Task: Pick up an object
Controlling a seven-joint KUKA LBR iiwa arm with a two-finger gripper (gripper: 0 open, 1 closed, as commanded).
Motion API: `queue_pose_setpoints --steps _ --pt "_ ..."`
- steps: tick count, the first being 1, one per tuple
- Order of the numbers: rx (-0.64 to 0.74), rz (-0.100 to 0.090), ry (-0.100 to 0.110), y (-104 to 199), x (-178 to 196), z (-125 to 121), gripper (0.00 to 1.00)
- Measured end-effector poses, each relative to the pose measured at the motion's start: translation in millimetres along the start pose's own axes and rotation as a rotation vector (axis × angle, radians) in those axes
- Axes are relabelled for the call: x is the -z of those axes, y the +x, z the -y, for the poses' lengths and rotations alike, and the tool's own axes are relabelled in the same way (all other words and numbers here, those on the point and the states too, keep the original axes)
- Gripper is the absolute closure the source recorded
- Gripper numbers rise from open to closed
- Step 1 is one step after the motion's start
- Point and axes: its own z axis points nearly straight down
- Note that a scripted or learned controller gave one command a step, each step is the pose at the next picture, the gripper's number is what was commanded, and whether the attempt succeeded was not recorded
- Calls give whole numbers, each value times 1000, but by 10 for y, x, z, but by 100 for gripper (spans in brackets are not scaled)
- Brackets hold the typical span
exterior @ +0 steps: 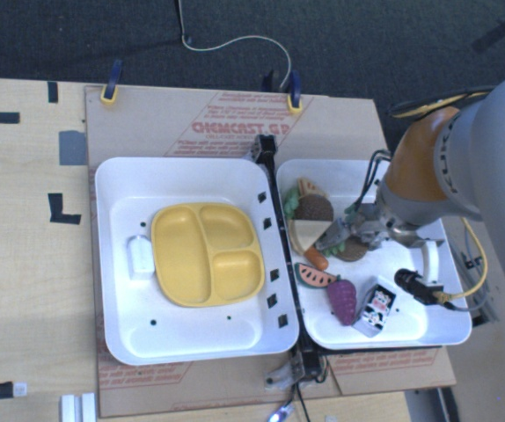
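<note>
Camera view, cardboard-lined bench point(235, 130), dark carpet point(76, 25)

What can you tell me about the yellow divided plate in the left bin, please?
The yellow plate lies flat in the left bin, roughly central and slightly turned. It looks like smooth plastic, with rounded corners and raised ridges dividing it into three compartments: one long section at the left and two smaller ones at the right. A small white block sits against its left edge.
</note>
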Motion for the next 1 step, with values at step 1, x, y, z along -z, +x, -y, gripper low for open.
queue_pose_setpoints --steps 1 --pt "-3 0 -1 -12 151 13 100"
